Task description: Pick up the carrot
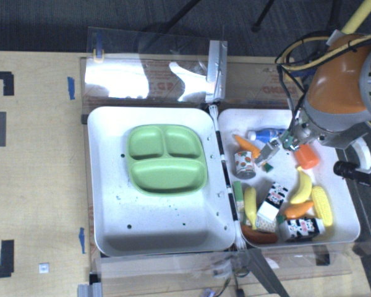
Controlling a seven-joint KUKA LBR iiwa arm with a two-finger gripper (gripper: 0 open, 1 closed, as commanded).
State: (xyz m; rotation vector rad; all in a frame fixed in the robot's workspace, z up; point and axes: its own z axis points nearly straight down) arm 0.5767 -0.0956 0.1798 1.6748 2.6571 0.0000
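The arm (340, 91) runs off the right edge, so its upper part is cut away. Its wrist covers the far right corner of the right bin (352, 228). The pincer (273, 151) is small and blurred; its fingers' stance cannot be told. A blue thing (266, 133) lies partly behind it. The table (31, 166) is cut by the left edge.

orange carrot (246, 144); green tray (167, 158); white bins (105, 184)
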